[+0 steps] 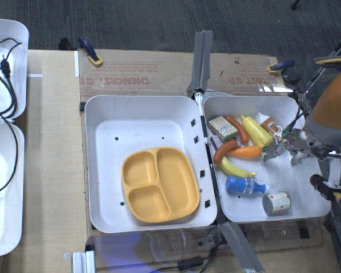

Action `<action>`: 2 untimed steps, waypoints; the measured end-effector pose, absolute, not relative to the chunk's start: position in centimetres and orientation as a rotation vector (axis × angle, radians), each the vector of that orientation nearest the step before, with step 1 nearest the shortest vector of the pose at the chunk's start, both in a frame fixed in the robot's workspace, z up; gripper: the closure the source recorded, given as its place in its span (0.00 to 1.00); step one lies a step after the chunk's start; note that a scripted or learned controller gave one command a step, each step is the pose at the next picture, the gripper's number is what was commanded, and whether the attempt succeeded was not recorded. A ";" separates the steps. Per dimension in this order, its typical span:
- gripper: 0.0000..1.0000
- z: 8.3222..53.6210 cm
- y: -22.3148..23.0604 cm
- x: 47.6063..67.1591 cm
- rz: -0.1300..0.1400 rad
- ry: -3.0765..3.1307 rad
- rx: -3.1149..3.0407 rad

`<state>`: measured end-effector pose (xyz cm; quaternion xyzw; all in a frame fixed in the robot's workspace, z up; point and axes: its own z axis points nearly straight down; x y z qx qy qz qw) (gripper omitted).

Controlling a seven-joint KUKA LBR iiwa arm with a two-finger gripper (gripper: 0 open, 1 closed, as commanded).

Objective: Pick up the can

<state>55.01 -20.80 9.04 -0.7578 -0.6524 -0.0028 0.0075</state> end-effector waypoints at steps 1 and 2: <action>0.00 9.2 -20.6 53.8 -0.011 -1.984 -2.426; 0.00 9.2 -20.6 54.1 -0.014 -1.894 -2.495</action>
